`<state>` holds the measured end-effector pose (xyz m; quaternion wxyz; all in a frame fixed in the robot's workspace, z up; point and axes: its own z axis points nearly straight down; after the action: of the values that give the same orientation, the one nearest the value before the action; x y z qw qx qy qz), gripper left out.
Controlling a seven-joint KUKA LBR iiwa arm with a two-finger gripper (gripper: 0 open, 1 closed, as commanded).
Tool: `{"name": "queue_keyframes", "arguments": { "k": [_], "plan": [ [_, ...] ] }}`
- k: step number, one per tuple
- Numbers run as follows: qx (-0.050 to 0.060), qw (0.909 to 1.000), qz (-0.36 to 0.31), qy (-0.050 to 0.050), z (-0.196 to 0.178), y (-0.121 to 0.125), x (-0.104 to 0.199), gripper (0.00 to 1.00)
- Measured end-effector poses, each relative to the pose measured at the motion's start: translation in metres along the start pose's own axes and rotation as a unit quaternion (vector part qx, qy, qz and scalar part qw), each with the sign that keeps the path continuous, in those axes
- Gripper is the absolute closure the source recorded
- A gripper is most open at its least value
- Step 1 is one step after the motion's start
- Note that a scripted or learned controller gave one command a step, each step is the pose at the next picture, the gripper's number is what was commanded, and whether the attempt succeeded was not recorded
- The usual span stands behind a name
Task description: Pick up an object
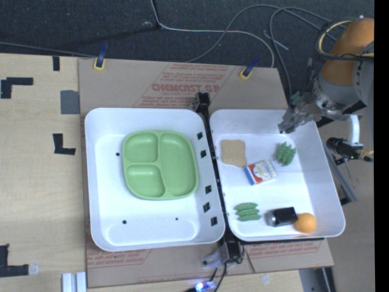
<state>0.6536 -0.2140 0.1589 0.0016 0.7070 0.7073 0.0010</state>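
The tool (290, 121) hangs over the far right part of the right bin (322, 163), just inside its far rim, with the grey arm (340, 90) reaching in from the right. It carries nothing that can be seen; whether its fingers are apart or together I cannot tell at this size.

Six things lie in that bin. Closest to the tool is the small green leafy piece (284, 153), just on the near side of it and slightly left, so a short drop toward the near edge looks like the shortest route to a grasp. It is roughly round, with no clear long axis, so wrist angle matters little there.

Further left lies the tan slice of bread (233, 152), flat and close to the bin's left wall. Between the two, a little nearer, is a red, white and blue packet (261, 171), its long side running left-near to right-far. Along the near edge sit the green pea pods (247, 211), a black block (282, 216) and an orange (305, 222), the last two touching.

The left bin (103, 163) holds a green divided plate (160, 164).
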Motion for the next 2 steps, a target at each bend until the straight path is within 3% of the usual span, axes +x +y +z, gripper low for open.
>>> {"name": "queue_keyframes", "arguments": {
  "k": [2],
  "plan": [
    [-0.001,1.0000,-0.001,0.000,-0.093,0.010,0.012,1.00]
  ]
}}
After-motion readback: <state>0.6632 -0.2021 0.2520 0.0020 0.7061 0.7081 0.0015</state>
